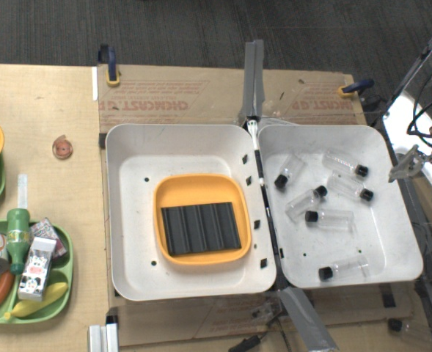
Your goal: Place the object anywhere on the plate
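**Step in hand: acquire an object.** The task's objects are six clear vials with black caps, all lying on their sides in the right bin [395, 259]. None is on the plate [201, 183]. The plate is orange, sits at the centre of the left bin [127, 196], and carries a dark ribbed insert [201, 226].

**Selection.**
- The lone vial [345, 269] at the lower middle of the right bin lies well apart from the others. It is judged the easiest pick.
- The upper-left vial [290, 171] lies near the wall between the bins. That wall may obstruct one side of the grasp.
- The remaining four vials lie near one another around the middle of the bin. A descent there risks nudging a neighbour.

**Grasp.** Align the hand across the vial's short axis and close on the clear body, not the cap. The vials are round and smooth, so they are likely to roll or slip if caught off centre.

**Transfer.** Lift clear of the rims between the bins before moving left. Release low over the ribbed insert, whose grooves should check rolling.

**Arm pose.** The arm's pose cannot be read from this view. Whether the hand is open or closed cannot be told either. No vial appears lifted off the bin floor.
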### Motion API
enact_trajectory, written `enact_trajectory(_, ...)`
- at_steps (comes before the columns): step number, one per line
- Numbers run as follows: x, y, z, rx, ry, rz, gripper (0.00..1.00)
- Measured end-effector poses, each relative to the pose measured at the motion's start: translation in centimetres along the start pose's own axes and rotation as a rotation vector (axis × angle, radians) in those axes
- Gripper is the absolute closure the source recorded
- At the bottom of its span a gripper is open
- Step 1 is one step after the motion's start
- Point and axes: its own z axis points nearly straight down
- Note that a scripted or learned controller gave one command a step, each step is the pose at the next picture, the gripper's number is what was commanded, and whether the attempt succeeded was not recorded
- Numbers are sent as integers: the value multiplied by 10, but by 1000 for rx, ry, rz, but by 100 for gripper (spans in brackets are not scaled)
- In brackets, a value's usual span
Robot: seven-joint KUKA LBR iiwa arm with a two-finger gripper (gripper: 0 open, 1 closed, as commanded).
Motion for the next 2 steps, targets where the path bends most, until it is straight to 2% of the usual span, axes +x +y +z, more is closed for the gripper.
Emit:
enact_trajectory(1, -58, -78, -6, 2, -2, -223, 0)
enact_trajectory(2, -81, -110, -30, 2, -2, -557, 0)
